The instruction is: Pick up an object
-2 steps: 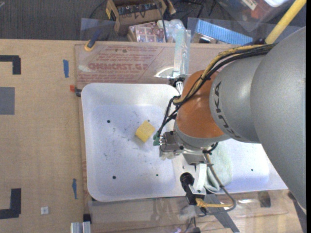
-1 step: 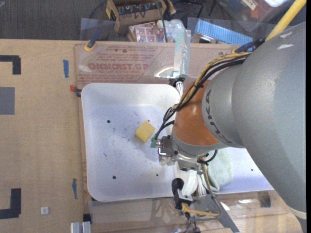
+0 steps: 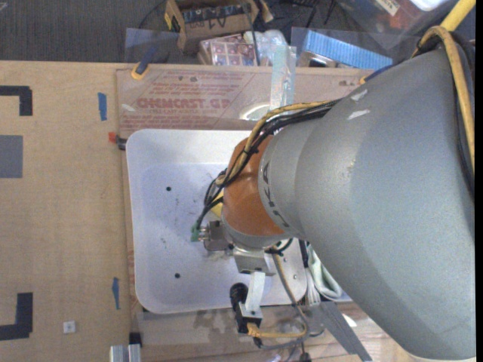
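On your left lies the bare wooden bench [image 3: 60,202] (blue tape marks along it); next comes the white bin [image 3: 162,202], its floor showing only dark specks; over its right part hangs the grey arm [image 3: 362,202], orange band [image 3: 245,202] above the wrist; gripper state and any object: you cannot tell.

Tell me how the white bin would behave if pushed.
The white bin looks like thin moulded plastic with rounded corners, so probably light and slightly flexible. Wide and shallow, it seems unlikely to tip. It may slide on the wooden board unless fastened, which I cannot tell.
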`<control>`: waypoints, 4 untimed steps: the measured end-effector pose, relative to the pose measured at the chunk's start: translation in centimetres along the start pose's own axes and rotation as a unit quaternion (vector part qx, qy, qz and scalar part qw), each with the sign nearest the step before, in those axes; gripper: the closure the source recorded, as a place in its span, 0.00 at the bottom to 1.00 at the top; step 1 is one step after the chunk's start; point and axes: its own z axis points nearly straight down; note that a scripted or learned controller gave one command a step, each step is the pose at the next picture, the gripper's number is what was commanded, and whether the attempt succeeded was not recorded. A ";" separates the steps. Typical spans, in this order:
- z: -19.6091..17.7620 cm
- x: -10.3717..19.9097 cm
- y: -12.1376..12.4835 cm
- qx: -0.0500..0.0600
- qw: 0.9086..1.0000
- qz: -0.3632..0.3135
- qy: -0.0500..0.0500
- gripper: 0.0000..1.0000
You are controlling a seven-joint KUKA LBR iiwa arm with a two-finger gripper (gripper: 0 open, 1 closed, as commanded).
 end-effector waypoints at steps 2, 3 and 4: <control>-1.0 0.2 0.3 -0.003 1.000 0.001 0.003 1.00; -1.0 0.2 0.3 -0.003 1.000 0.001 0.003 0.00; 0.0 -2.8 1.5 -0.001 0.990 -0.143 0.004 0.00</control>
